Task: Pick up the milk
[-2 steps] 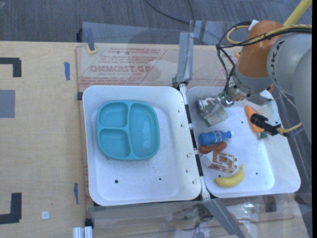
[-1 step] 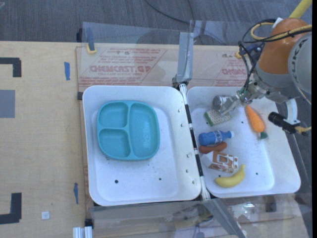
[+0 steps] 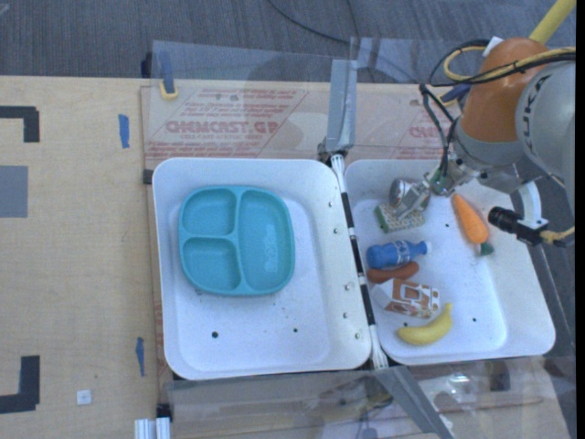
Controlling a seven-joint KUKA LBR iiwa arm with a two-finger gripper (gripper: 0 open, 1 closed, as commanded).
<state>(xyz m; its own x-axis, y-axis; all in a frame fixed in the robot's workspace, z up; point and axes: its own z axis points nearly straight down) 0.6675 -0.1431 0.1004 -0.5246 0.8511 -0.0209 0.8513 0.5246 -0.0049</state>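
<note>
Bins sit side by side on the bench: the left bin (image 3: 247, 346) holds a teal divided plate (image 3: 237, 241), and the right bin (image 3: 512, 318) holds the smaller things. The arm (image 3: 512, 108) reaches in from the right, its gripper (image 3: 407, 210) low over the right bin's upper part; whether its jaws are apart or together cannot be told. The milk (image 3: 413, 297), a small carton, lies toward the bin's front, just above the banana (image 3: 427, 329) and below a sausage (image 3: 393, 273) and blue bottle (image 3: 395, 251). A carrot (image 3: 472, 220) lies near the right side.
</note>
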